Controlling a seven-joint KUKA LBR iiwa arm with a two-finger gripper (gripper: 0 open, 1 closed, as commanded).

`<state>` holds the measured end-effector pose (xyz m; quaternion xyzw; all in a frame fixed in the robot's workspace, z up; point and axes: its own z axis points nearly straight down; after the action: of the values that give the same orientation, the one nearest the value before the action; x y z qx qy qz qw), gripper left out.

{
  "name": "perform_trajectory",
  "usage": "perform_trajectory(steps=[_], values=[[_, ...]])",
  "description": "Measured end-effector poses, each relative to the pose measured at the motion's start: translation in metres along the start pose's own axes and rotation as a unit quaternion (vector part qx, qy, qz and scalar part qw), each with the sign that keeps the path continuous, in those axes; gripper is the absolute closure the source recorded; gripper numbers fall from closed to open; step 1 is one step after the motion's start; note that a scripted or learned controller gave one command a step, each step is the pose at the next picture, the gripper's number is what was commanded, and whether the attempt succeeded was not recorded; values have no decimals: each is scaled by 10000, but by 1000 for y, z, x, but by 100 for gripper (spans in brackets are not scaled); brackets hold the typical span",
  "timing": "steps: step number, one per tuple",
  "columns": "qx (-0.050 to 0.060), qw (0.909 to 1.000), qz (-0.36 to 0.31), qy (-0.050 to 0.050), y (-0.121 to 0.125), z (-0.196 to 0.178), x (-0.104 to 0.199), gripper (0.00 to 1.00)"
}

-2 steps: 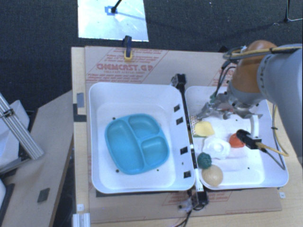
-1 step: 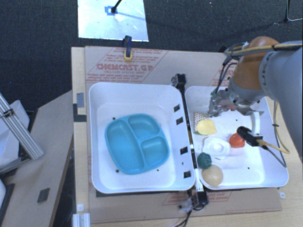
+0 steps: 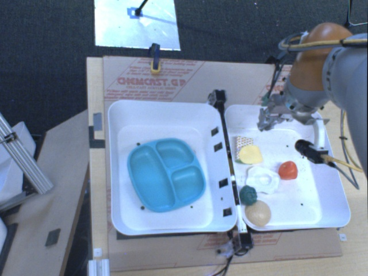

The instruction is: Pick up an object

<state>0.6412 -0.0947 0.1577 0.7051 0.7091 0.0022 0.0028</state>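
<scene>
Several objects are noted below-left of the gripper (image 3: 269, 121); the yellow piece (image 3: 250, 154) lies nearest. Gripper state undetermined.

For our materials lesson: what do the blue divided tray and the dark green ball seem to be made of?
Blue divided tray: probably moulded plastic, smooth with a soft sheen on its compartment rims. Dark green ball: looks matte and slightly fuzzy, maybe yarn or foam; too small to be sure.

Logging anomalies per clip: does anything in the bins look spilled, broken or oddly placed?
Nothing stands out. The blue divided tray lies flat in the left bin. The right bin holds small items loosely clustered near its left side, none visibly damaged. The gripper hovers over that bin's far end.
</scene>
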Motion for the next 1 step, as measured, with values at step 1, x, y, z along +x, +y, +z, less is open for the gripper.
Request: perform_trajectory(steps=[1], values=[[-7, 10000, -1, -4, 9, -57, -8, 100]])
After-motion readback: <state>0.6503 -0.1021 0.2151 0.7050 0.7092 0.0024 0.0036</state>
